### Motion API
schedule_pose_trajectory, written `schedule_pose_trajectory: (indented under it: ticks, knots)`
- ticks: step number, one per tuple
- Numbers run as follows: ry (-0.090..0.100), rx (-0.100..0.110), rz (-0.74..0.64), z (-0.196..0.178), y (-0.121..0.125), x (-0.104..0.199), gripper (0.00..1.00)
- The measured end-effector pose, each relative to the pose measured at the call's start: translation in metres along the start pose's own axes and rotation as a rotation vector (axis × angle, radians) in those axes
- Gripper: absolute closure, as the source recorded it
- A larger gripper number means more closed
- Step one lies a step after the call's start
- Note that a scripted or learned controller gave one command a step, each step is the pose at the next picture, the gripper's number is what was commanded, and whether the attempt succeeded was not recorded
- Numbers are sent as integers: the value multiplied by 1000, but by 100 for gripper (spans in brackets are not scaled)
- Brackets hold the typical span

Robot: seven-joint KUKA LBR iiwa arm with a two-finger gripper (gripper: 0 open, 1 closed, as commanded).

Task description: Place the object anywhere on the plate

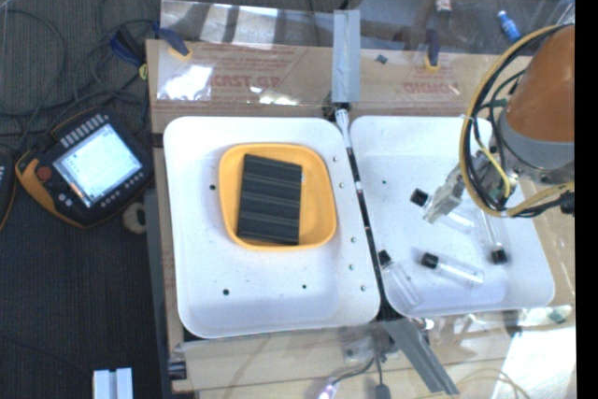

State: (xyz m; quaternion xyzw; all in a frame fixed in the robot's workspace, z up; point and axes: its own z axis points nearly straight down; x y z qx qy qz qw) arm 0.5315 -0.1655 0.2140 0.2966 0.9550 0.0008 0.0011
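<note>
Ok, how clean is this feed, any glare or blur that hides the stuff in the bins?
Camera view: lighting is even and soft, shadows faint. Glare sits on the clear plastic sheet behind the bins, not on the yellow plate or the dark ribbed block resting on it. The whole frame is slightly soft; the small clear tubes in the right bin blend into the white, and the tool looks blurred.

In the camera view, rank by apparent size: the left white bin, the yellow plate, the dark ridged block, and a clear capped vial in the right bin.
1. left white bin
2. yellow plate
3. dark ridged block, lying on the plate
4. clear vial, by far the smallest
</note>
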Motion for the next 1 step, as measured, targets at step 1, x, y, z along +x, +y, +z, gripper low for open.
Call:
schedule_pose_trajectory:
  ticks: [1]
  knots:
    - [0, 0, 0, 0, 0, 0, 0]
